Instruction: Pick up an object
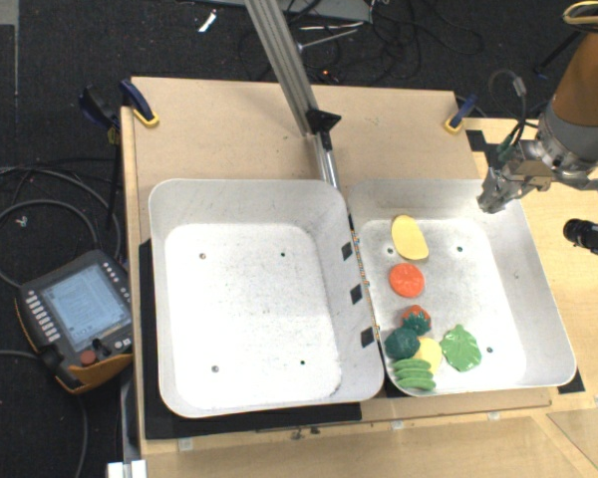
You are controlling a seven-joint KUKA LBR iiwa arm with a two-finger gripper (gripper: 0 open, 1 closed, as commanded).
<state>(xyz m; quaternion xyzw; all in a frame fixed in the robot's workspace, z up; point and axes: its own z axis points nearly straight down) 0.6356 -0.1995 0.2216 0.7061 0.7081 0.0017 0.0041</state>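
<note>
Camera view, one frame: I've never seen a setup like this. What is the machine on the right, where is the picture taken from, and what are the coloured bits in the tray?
The picture comes from one fixed camera above a bench, looking down at a slant. The machine is a robot arm, grey with an orange band, reaching in from the right. At its tip is a gripper, hanging over the far corner of the right bin; nothing can be seen in it. That white bin holds small toy pieces along its left side: a yellow piece, an orange-red piece, then a cluster of green, red and yellow pieces nearer the camera. The left bin sits beside it. The arm's job is to pick up one object.
</note>
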